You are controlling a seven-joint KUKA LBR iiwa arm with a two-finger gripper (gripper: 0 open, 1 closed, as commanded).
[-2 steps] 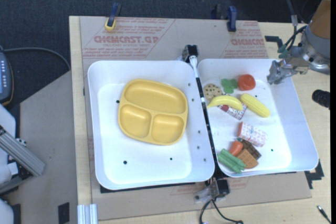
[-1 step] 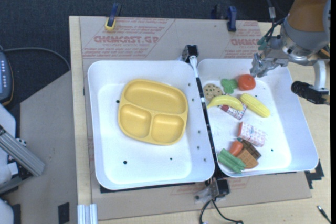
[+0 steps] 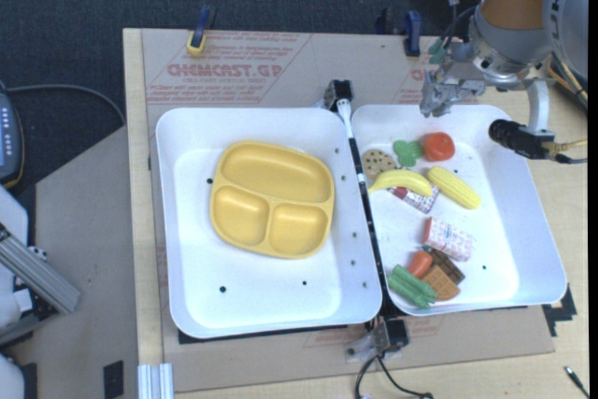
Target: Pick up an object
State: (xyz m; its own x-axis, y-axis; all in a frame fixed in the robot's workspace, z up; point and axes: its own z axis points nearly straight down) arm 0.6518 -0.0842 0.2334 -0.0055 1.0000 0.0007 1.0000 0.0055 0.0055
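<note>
1 fixed camera, high above bench (image 3: 280,61), slanting down, both bins (image 3: 177,201)

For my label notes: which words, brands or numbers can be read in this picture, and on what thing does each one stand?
"CHEMCAST GP", red print, on the brown sheet behind the left bin; the last letters are not sure.
The smaller red lines under it: too blurred to read.
Red print on the sheet by the gripper: partly hidden, not readable.
Pattern on the pink packet in the right bin: too small to read.

Red print "CHEMCAST GP" on brown board (image 3: 280,61) under bins; smaller lines unreadable
</note>
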